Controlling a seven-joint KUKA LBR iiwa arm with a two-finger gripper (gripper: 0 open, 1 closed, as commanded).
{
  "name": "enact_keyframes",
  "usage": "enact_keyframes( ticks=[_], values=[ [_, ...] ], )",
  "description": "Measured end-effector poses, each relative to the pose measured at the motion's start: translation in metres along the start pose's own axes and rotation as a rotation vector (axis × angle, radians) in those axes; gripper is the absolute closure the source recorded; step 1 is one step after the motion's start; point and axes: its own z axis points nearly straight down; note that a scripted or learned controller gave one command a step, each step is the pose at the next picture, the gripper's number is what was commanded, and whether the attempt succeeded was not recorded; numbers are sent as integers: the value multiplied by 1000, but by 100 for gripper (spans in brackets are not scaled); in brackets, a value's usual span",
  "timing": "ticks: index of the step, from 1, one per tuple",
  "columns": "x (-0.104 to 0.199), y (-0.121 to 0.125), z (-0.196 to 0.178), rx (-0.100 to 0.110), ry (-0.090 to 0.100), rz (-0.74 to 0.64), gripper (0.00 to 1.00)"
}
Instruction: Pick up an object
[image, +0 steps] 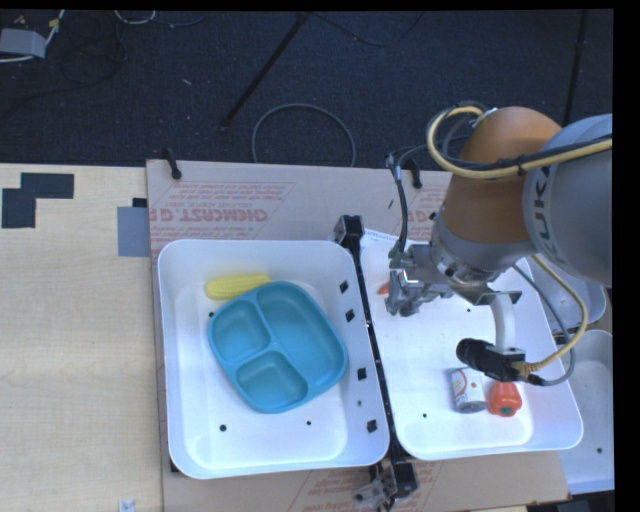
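Observation:
My gripper (407, 297) hangs low over the upper left part of the right bin (430, 440), close to the divider between the bins. A small orange piece (383, 289) shows just left of it, by the bin wall. Whether the gripper touches it is not visible. Toward the front right of the same bin, a small silver can (465, 390) lies on its side. A red-orange vegetable-shaped toy (505, 398) lies right next to the can. The left bin (190, 420) holds a blue divided plate (276, 345), and a yellow corn-like toy (237, 286) lies at the plate's upper left.
The arm's orange band and grey wrist (500, 190) cover the upper right of the right bin. A cardboard sheet (250, 205) lies under both bins, and a wooden bench top (70, 350) extends to the left.

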Motion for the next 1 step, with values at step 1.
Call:
enact_keyframes(
  ticks=[1],
  values=[
    [41,-16,3,1,0,1,100]
  ],
)
